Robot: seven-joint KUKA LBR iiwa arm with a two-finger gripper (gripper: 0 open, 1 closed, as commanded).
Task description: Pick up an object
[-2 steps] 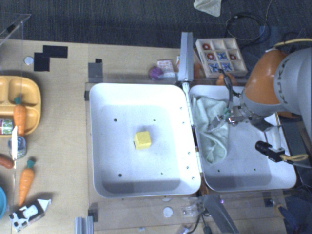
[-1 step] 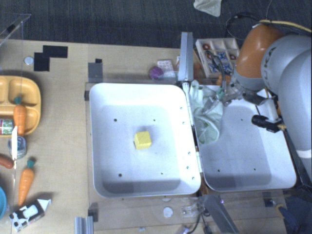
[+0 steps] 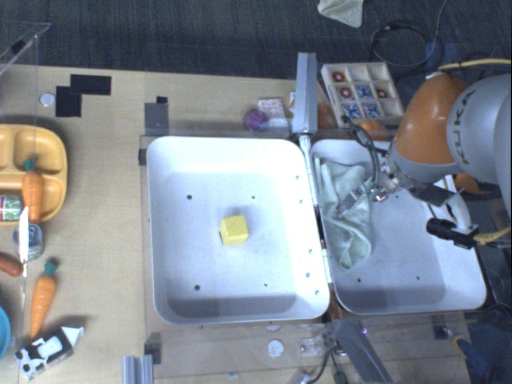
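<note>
While the arm [image 3: 448,130] reaches in from the right, its wrist is down over the right bin [image 3: 416,286], and the gripper [image 3: 358,201] sits right at the pale green cloth [image 3: 346,214] bunched along that bin's left wall. Finger state: cannot tell. The tips merge with cloth folds and cabling, so no call on whether they're apart, together, or pinching fabric. Not claiming a grasp.

Why it's posed like this (my read): the cloth is the nearest pickable thing on the arm's side, and a low, slanted approach against the bin wall fits going for a soft heap pushed up to the divider. The other obvious candidate is the yellow block [image 3: 234,230], alone near the middle of the left bin [image 3: 184,294], well apart from the gripper. Clean target, flat floor around it, nothing crowding it. Cloth will be the fussier pick: it drapes, may slip or come up only partly.

Hard to see:
- The orange band and grey link cover the back right of the right bin, so anything under there is unknown.
- Cloth's far edge runs under the wrist; its full extent is unclear.
- Arm is cut off at the right edge.
- Off-bench clutter at left (yellow tray [image 3: 48,146], toy carrots [image 3: 40,294]) is partly cropped and out of play.
</note>
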